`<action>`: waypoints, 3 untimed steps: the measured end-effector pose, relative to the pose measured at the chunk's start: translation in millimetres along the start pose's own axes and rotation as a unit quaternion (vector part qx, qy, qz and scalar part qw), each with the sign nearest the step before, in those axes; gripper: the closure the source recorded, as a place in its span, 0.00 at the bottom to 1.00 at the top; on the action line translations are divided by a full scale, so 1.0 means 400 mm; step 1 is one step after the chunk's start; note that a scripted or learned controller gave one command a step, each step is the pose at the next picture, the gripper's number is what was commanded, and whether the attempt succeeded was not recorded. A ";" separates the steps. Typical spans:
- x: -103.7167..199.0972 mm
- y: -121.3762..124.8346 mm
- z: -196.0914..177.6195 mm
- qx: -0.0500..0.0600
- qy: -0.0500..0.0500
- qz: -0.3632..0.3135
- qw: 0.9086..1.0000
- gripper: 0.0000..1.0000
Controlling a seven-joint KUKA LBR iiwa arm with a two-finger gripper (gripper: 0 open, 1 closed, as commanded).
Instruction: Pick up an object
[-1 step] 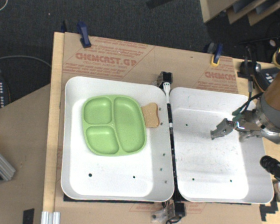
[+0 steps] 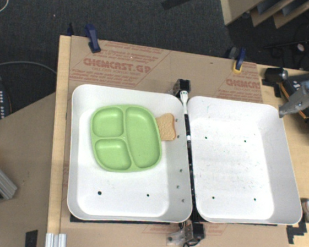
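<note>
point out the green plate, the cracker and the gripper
green plate (image 2: 125, 138): camera view, on the ridge where its compartments meet
cracker (image 2: 167, 127): camera view, middle of its tan face
gripper (image 2: 301, 101): camera view, at its grey tip

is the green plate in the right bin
No, the green divided plate lies in the left bin, with a tan cracker-like piece touching its right edge.

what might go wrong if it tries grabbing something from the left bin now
1. The cracker is tucked against the green plate's rim, so closing on one may nudge or drag the other.
2. The plate is wide, flat and low, leaving little for fingers to close on; a slip seems likely.
3. The tool sits at the far right, beyond the right bin, so it has a long reach across.
</note>
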State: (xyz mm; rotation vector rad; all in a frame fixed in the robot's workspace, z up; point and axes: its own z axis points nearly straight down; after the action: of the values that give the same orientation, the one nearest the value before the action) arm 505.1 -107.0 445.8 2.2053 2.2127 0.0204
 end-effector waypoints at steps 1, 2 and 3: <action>-0.069 -0.041 -0.219 0.004 -0.001 0.003 1.000 0.00; 0.304 -0.059 -0.228 0.009 0.003 -0.007 1.000 0.00; 0.570 -0.059 -0.226 0.009 0.003 -0.005 1.000 0.00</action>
State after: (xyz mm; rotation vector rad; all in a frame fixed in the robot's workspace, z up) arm 478.8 121.1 534.9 2.2069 2.2362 0.0064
